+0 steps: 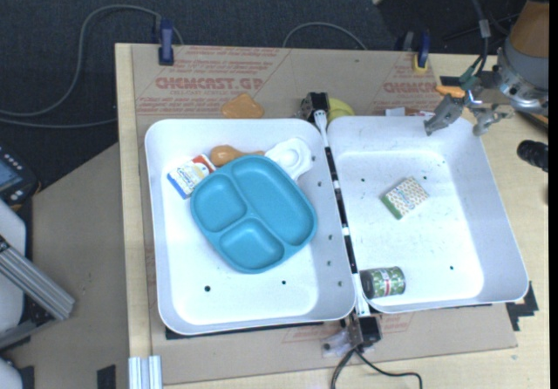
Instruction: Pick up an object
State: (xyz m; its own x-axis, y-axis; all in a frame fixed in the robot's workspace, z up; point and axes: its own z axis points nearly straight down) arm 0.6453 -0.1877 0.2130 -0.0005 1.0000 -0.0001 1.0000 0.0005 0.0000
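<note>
- The candidate objects lay untouched in the bins. In the right bin [488, 204] a small patterned packet [405, 196] lay near the middle, tilted, and a small green-labelled can [383, 282] lay on its side against the near-left corner of that bin.
- The left bin [166, 230] held a blue divided tray [253, 213] across its middle, with a small white-and-red packet [190, 175] just beside the tray's far-left edge, an orange rounded item [226, 153] behind the tray and a white cup-like piece [290, 154] touching the tray's far-right edge.
- Outside the bins, on the counter [131, 204] by its far edge, sat an orange lump [243, 105] and a yellow-green item [340, 108], the latter partly hidden behind the bins' junction.
- The gripper [461, 120] hung at the far-right corner of the right bin, above its rim, well apart from both the packet and the can.
- Its jaws appeared spread and released, with nothing between them.
- Judgement: the pick was not accomplished at this moment. No object was raised off a bin floor, and none was in contact with the gripper.
- Remaining, in my assessment: positioning over a chosen item, descent, closure and lift. The patterned packet was the nearest candidate.
</note>
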